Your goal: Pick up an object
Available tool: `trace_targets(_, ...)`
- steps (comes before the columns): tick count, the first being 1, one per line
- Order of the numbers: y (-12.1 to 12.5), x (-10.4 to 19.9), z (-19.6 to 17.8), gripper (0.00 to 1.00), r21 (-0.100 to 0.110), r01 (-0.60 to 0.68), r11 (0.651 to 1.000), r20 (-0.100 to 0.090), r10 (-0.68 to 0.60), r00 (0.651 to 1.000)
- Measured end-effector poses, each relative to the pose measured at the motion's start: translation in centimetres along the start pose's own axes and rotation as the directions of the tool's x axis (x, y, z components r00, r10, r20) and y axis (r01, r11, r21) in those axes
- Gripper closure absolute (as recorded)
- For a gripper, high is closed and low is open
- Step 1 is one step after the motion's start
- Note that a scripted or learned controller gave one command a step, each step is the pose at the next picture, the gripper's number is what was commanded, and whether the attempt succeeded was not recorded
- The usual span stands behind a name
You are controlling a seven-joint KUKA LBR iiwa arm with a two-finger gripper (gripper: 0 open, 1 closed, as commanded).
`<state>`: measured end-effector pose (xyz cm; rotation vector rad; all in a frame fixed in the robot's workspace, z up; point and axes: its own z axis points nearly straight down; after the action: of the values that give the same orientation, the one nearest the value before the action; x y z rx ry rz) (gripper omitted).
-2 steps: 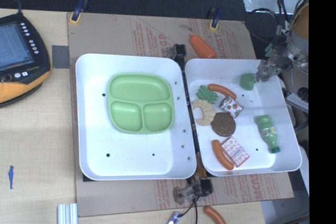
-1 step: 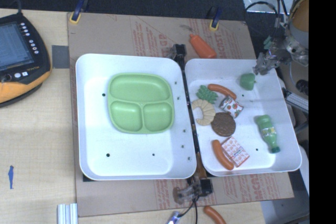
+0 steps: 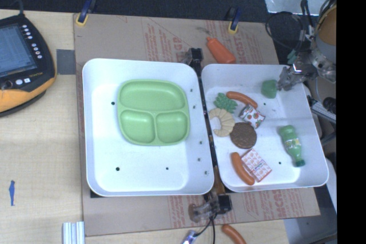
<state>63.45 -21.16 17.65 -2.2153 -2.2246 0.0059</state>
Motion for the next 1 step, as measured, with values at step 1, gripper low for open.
trace_targets(1,2.19,-0.03,-0.01,0.00,-0.003,0.000,1.000,-0.001,0.000,1.000)
